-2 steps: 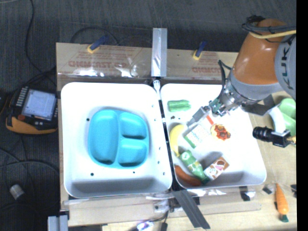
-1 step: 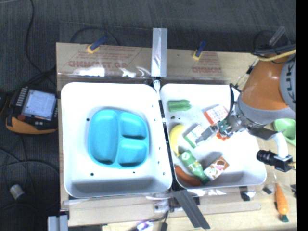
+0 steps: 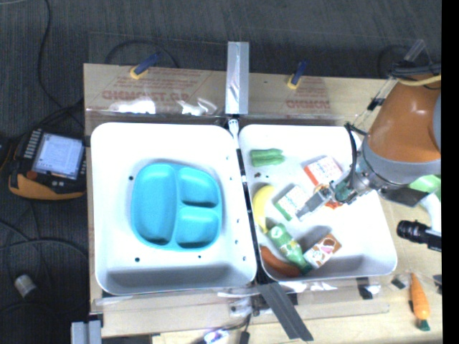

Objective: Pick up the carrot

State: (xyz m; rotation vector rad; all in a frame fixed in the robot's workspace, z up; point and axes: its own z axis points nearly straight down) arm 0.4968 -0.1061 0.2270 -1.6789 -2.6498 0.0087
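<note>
step: approach, no grasp yet | pincer (image 3: 313,204) over right white bin (image 3: 380,253), jaw state can't tell | orange carrot (image 3: 281,265) at front wall, half under green bottle (image 3: 285,241) | next: shift fwd-left, descend.

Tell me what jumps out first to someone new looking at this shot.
The bright blue divided tray sitting alone in the left bin. Then the clutter in the right bin: a green pepper, small boxes and a green bottle, with the gripper low among them. The arm's orange band looms at right, and a carrot lies outside the bins, bottom right.
</note>
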